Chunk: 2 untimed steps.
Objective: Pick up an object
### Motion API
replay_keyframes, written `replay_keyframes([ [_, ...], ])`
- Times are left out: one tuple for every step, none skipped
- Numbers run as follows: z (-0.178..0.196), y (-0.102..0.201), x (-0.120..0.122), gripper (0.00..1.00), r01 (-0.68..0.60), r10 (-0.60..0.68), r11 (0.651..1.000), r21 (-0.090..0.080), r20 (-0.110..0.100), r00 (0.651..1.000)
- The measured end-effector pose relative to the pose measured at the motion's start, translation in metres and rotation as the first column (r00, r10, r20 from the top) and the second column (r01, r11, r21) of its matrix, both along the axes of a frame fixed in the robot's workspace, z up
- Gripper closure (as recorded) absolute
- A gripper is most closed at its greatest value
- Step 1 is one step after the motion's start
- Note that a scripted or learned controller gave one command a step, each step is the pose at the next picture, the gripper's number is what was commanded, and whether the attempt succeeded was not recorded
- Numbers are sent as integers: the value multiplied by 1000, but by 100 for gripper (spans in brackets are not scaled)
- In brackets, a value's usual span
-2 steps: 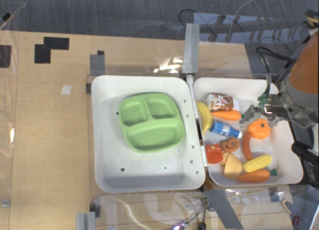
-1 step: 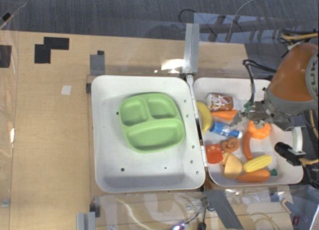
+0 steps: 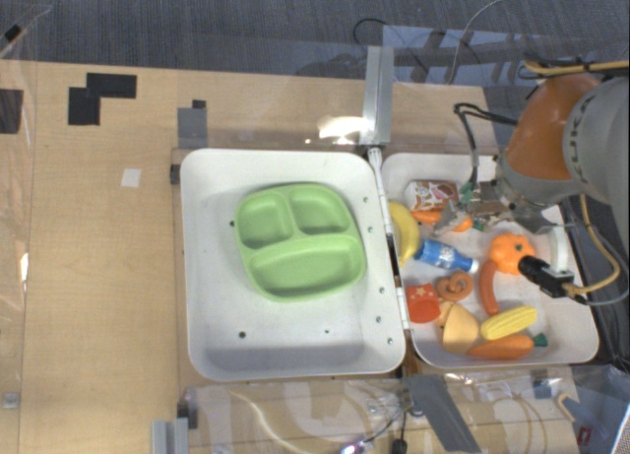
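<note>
gripper (image 3: 463, 211) near right bin's (image 3: 591, 339) back edge, toys crowding

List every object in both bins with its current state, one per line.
Green three-compartment plastic plate: flat in left white bin.
Yellow toy banana: lying in right white bin.
Blue bottle: on its side.
Yellow toy corn: lying flat.
Gripper: low over the right bin.

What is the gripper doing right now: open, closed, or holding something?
Gripper: low in the right bin among the toy food, near the snack packet; its state cannot be told.
</note>
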State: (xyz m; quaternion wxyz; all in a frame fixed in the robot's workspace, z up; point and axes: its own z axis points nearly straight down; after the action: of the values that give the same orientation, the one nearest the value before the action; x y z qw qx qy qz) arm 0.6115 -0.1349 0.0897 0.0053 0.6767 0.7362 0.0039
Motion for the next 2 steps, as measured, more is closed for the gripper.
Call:
replay_keyframes([
  [11,0,0,100,-1,1,1000,2,-3,1000],
  [-1,11,20,100,331,-331,944,1,-6,944],
])
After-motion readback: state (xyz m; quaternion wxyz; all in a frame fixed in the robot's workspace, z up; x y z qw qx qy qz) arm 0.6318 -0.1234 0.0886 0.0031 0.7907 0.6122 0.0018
